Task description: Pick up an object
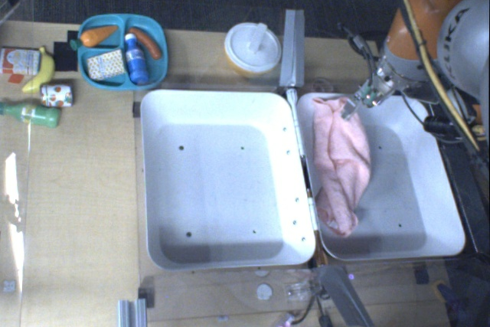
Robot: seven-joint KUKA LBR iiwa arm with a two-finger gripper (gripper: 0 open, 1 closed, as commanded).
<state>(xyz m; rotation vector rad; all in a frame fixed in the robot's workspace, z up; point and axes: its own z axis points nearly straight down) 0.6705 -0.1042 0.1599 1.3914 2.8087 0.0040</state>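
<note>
Arm angled down-left, gripper (354,109) touching pink cloth (341,162)

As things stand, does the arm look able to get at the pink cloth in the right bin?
Probably yes. The pincer sits right at the top edge of the pink cloth, which lies open in the right bin with nothing on top of it or between the two.

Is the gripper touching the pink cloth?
Cannot tell. In the camera view the gripper overlaps the top edge of the pink cloth in the right bin, but contact isn't plain.
</note>
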